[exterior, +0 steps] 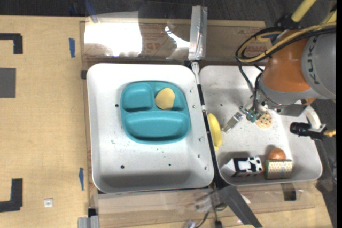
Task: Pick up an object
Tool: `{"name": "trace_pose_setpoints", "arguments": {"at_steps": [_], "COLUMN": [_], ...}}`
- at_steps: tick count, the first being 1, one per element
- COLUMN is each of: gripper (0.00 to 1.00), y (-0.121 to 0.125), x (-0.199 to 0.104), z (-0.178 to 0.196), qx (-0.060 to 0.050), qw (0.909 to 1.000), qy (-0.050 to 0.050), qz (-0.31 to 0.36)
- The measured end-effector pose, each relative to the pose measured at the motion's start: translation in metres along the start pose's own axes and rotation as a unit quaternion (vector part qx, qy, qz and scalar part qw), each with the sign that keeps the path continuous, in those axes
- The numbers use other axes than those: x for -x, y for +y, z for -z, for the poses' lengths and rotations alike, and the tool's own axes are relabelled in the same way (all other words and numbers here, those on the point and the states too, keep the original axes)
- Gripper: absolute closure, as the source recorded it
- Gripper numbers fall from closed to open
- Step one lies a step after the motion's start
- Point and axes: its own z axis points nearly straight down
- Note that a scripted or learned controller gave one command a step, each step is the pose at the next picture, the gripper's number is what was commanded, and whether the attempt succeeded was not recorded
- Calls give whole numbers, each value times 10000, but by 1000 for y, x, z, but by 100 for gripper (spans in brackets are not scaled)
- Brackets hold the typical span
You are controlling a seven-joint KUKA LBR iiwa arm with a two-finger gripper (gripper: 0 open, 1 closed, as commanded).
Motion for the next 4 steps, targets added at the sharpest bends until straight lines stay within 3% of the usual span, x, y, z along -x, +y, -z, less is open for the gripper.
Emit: {"name": "trace_pose_setpoints", "arguments": {"at_steps": [1,2,3,4], "gripper": [0,0,0,0], "y": [40,-53,-48,47], "x": [28,-23,38,32], "z": [-1,4,0,-1], "qx": [-10,-37,-12,-3], "qw": [10000,9993,9984,9995], "qy": [-9,12,-22,6], "qz": [-69,-367,568,305]}}
